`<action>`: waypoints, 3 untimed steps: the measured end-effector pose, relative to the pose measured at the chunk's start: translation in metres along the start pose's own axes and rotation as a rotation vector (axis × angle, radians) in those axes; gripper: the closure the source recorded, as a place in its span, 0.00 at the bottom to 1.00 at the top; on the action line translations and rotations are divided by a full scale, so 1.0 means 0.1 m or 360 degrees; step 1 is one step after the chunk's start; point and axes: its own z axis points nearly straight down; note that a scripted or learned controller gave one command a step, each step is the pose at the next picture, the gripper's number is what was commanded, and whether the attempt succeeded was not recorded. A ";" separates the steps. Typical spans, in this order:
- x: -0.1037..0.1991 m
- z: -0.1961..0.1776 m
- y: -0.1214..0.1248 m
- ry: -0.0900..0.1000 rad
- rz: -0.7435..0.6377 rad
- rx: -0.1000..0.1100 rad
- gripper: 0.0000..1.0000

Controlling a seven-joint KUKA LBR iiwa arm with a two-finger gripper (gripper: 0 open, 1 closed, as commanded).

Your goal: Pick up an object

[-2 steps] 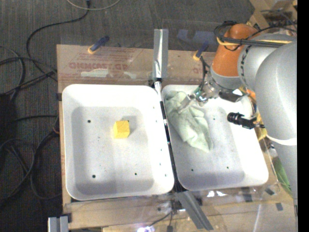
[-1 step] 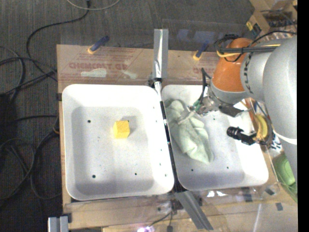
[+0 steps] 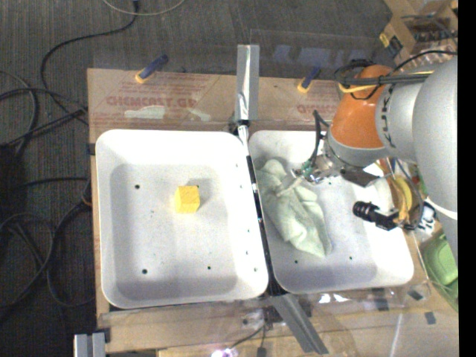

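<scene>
Hovering: gripper (image 3: 311,171) over right white bin (image 3: 387,270), finger state unreadable | crumpled pale green cloth (image 3: 299,213) lies just below-left, apparently touching, long axis slanting down-right | small yellow foam cube (image 3: 187,198) well apart in left bin (image 3: 119,222)

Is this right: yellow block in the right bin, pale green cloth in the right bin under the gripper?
Not quite. The camera view shows the yellow block in the left bin. The pale green cloth is in the right bin, at the gripper.

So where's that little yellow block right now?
The yellow block lies alone near the middle of the left bin, well away from the pale green cloth in the right bin, where the arm is.
</scene>
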 end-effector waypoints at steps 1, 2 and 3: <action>-0.11 -0.01 -0.56 0.0005 0.0003 0.0002 0.00; 0.01 0.01 -0.17 0.0005 0.0370 0.0009 0.00; 0.03 -0.10 -0.14 0.0011 0.0366 0.0002 1.00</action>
